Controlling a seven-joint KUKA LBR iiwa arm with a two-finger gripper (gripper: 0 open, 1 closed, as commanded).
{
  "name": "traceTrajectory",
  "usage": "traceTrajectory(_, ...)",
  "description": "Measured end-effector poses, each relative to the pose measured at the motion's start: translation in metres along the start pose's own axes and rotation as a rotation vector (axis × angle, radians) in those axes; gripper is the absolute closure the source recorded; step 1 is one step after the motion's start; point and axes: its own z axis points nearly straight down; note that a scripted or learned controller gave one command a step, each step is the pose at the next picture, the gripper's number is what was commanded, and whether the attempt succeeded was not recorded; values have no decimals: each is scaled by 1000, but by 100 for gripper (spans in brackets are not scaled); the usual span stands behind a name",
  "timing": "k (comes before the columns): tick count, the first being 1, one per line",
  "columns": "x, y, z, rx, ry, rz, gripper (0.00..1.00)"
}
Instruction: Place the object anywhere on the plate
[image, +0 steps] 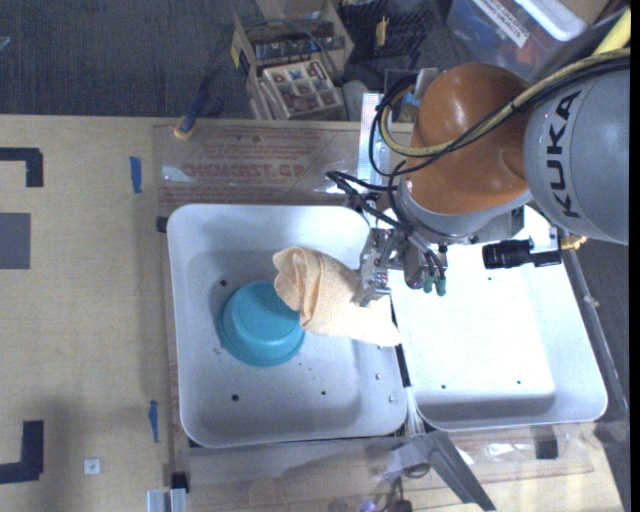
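Beside the blue plate (261, 322), the gripper (372, 285) is pinching the yellow cloth (318, 292), overlapping the rim; release pending.

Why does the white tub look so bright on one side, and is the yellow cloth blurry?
In the camera view, the right-hand shallow white bin is washed out by bright light, nearly without detail; the left-hand white bin is greyer, with soft shadows under the round blue plate and the crumpled pale yellow cloth. The cloth is a little soft but readable; the two-finger gripper looks slightly smeared.
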Motion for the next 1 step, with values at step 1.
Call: traceTrajectory(1,0,0,0,0,-1,0,0)
